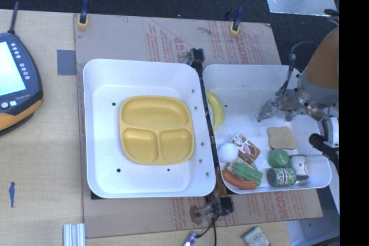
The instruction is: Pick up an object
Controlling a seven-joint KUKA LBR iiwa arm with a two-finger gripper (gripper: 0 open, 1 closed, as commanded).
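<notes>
While I watch from my console, nearest me in the right bin [253, 80] lie a glossy hot dog [239, 180], a labelled can [282, 177], a smooth white egg [228, 152] and a flat toast slice [281, 137]; beyond them the gripper [279, 110] hovers, metal fingers spread, pinching nothing; the moulded yellow tray [156, 128] fills the left bin [98, 124]

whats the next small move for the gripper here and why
Probably lower and shift slightly toward the slice of toast. The gripper sits above the right bin floor with nothing between its fingers, and the toast lies just below it in the picture, apart from the other items.
</notes>
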